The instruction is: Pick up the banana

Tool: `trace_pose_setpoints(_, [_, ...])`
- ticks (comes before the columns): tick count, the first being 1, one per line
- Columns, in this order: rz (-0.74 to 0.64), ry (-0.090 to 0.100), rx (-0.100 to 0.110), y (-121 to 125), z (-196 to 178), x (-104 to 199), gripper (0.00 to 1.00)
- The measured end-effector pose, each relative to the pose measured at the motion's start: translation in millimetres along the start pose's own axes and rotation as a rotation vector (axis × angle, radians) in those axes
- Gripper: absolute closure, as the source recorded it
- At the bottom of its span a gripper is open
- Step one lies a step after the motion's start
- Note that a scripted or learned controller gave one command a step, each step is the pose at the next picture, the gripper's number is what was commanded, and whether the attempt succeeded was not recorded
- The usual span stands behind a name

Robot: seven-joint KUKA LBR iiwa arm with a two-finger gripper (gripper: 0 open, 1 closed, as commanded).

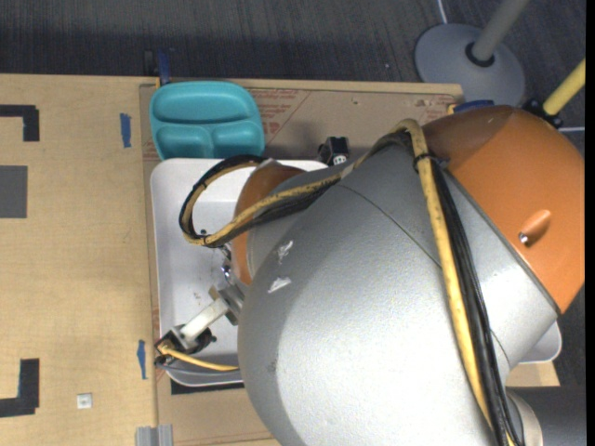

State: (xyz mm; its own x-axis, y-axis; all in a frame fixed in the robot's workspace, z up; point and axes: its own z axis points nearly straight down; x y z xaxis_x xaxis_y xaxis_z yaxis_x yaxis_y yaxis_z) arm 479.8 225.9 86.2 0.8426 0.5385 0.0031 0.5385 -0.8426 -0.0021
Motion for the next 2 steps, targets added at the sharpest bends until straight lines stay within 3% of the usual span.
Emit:
trace_pose_setpoints(1, [-0.005,0.002,-0.001,-0.1,-10.6,1.1,1.0])
trace_pose_setpoints(2, [-0.011,-0.001,0.001,-1.0,-20.1,1.1,1.0])
